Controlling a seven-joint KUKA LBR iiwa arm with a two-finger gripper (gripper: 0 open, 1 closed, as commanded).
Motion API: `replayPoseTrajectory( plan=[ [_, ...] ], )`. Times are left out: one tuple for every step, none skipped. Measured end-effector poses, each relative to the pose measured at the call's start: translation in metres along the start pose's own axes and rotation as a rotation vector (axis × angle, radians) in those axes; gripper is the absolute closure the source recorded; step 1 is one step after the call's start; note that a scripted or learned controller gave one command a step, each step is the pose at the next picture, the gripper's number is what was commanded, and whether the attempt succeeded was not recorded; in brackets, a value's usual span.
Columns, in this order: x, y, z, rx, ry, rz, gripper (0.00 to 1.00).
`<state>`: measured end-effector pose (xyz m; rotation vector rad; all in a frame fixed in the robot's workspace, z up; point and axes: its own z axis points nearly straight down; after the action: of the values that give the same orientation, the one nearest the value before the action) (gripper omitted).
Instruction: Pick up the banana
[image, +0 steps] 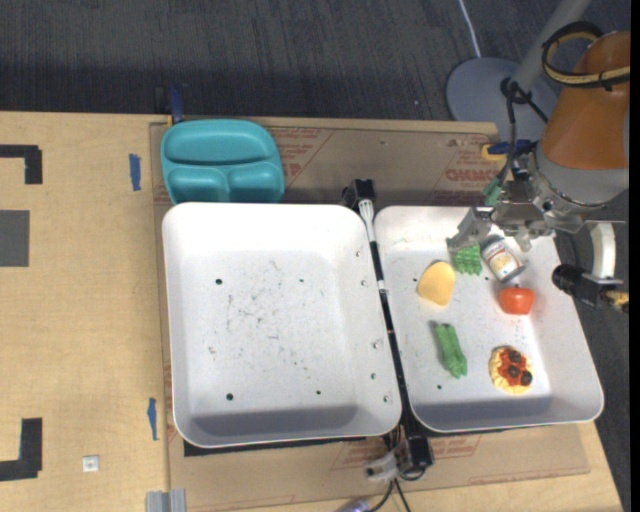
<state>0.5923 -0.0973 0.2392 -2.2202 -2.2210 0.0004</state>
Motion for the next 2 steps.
replayPoseTrajectory(
  plan=[
    [0.077, -0.026, 0.047, 0.001, 0.0, 0.073, 0.0],
    [-0.003, -0.078, 0.09, 0.0, 0.0, -0.014, 0.0]
  ],
)
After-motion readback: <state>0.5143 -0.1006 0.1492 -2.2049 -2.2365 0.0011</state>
